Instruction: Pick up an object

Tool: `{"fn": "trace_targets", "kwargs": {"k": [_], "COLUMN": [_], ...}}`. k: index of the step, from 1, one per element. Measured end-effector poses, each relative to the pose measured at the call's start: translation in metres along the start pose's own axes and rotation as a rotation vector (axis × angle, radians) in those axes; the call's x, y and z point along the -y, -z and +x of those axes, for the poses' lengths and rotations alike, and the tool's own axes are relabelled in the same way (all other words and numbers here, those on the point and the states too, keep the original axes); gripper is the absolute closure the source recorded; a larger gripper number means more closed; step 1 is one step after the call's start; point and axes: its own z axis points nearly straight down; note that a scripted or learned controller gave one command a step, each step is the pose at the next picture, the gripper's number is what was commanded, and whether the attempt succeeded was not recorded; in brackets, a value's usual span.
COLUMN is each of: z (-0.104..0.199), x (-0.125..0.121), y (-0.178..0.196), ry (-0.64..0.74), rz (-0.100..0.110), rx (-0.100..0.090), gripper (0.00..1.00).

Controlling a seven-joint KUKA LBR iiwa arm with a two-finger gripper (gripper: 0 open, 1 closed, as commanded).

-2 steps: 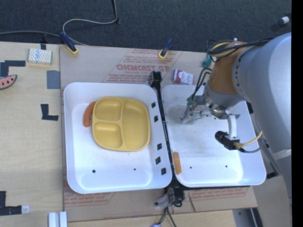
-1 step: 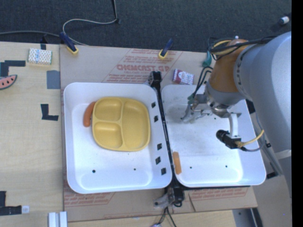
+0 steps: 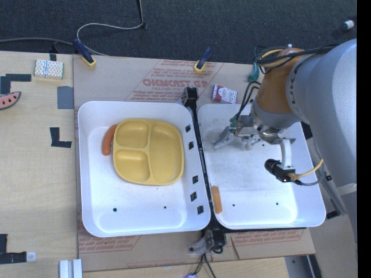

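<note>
Cardboard [image 3: 168, 83] lettering, partly legible: "CHEMCAST". Gripper [image 3: 221, 139] low in right bin [image 3: 261, 213], fingers apart, nothing between. Yellow plate [image 3: 148, 151], orange sausage [image 3: 107, 141] left of gripper; small orange piece [image 3: 216, 198] below it, at bin edge

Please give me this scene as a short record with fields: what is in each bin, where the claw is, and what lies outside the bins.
left bin: yellow divided plate; orange sausage-shaped item at the plate's left edge
right bin: small orange piece by the left wall
claw: over the right bin's upper left part, nothing between its fingers
outside bins: small red packet on the cardboard above the right bin
task state: no object picked up yet
</note>
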Motion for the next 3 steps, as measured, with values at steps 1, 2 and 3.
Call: {"fn": "trace_targets", "kwargs": {"k": [1,2,3], "z": [0.001,0.001,0.003], "x": [0.0,0.0,-0.014], "y": [0.009,0.009,-0.019], "ry": [0.001,0.001,-0.002], "rz": [0.001,0.001,0.003], "rx": [-0.002,-0.001,-0.001], "gripper": [1.0,0.0,0.0]}}
